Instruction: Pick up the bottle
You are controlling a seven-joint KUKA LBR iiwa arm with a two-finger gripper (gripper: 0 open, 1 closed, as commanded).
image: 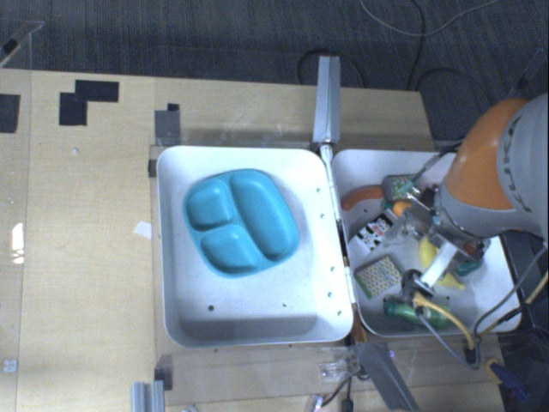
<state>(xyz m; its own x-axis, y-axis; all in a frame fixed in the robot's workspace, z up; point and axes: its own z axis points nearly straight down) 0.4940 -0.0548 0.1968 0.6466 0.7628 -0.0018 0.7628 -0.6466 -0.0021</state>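
From above, my grey arm with its orange band reaches in from the right over the right bin point(493, 303), and my gripper point(418, 283) hangs low near that bin's front edge; I cannot tell how it is set. Just beneath it a green bottle point(418, 312) lies on its side along the front wall, partly covered by a yellow cable. I judge it light, rigid plastic, smooth and likely to roll, so I would grip across the middle of its body. The same bin holds a checkered sponge-like pad point(378, 275), a brown sausage-shaped item point(361, 196), a yellow object point(426, 251) and small packets, crowded together. The left bin point(249, 316) holds a blue three-compartment tray point(243, 220).
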